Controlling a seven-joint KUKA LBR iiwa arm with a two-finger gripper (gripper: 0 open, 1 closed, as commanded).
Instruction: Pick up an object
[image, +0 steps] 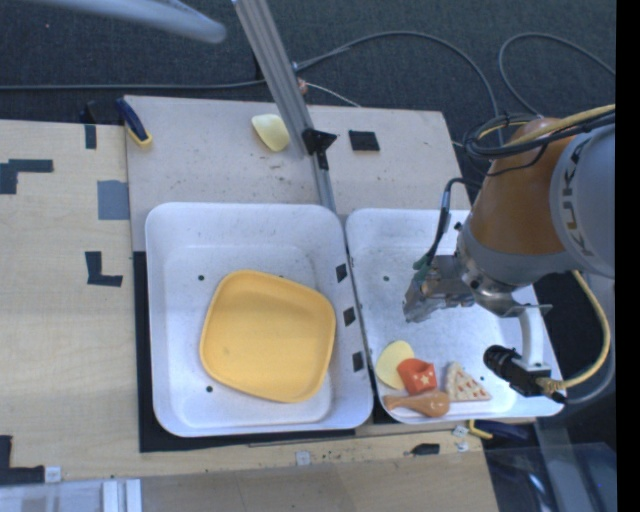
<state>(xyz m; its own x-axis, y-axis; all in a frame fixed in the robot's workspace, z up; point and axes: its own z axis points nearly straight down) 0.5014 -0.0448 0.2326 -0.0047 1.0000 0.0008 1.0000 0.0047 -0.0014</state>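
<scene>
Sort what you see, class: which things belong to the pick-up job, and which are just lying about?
Job: gripper; red piece, pale yellow slice, wedge, tan piece, all in the right bin.

Lying about: yellow plate in the left bin; yellow piece on the bench.

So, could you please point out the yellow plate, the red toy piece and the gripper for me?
yellow plate (268, 336), camera view, centre of its flat base.
red toy piece (417, 376), camera view, middle of its top face.
gripper (420, 302), camera view, at its lower tip above the right bin.
</scene>
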